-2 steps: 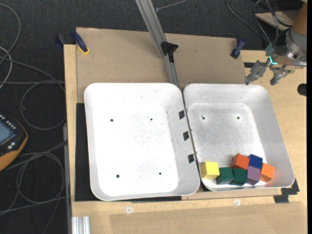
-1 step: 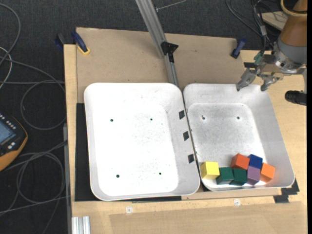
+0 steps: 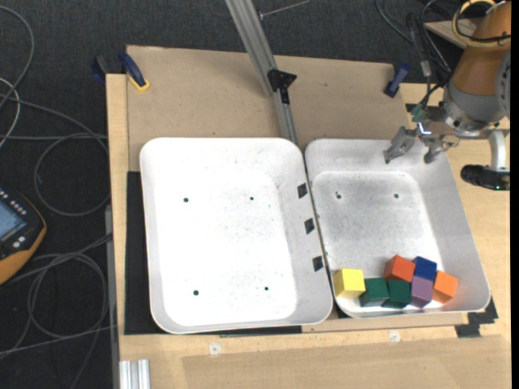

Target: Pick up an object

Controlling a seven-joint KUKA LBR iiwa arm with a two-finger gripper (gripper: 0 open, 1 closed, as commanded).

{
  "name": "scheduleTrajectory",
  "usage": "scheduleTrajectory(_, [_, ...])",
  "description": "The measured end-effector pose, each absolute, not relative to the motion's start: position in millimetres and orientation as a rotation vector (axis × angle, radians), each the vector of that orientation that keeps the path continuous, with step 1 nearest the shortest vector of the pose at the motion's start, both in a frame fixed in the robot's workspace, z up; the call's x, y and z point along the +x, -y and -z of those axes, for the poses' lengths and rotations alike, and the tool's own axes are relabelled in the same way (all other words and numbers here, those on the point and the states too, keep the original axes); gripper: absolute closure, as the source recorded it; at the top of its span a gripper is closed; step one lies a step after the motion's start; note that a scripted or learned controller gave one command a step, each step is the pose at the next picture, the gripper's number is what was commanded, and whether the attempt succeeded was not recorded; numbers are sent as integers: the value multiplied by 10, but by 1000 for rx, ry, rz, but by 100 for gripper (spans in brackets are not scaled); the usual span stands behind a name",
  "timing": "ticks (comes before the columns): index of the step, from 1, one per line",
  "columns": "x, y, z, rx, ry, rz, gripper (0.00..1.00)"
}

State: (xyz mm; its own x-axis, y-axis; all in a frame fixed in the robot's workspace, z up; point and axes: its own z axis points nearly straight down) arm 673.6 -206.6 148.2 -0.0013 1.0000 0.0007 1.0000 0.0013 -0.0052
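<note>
Seven small blocks [image 3: 396, 283] lay clustered in the near corner of the right bin [image 3: 454, 209], most touching one another; the yellow block [image 3: 350, 281] sat at the cluster's outer end, beside the dark green block [image 3: 375, 291]. They appeared rigid, light and smooth-faced (likely wood or plastic), so a grasp across two flat opposite faces should have held. The yellow block offered the freest sides. The gripper [image 3: 416, 146] hung over the bin's far rim, well apart from the cluster, its fingers spread and holding nothing.
</note>
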Motion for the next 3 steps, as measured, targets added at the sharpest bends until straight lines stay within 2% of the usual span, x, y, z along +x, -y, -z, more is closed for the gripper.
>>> scheduleTrajectory(1, [6727,2055,-963,-2215,2220,-6,0])
scheduleTrajectory(2, [6755,2059,-1126,-2220,2228,0,100])
scheduleTrajectory(3, [6755,2114,-1597,-2225,2228,5,100])
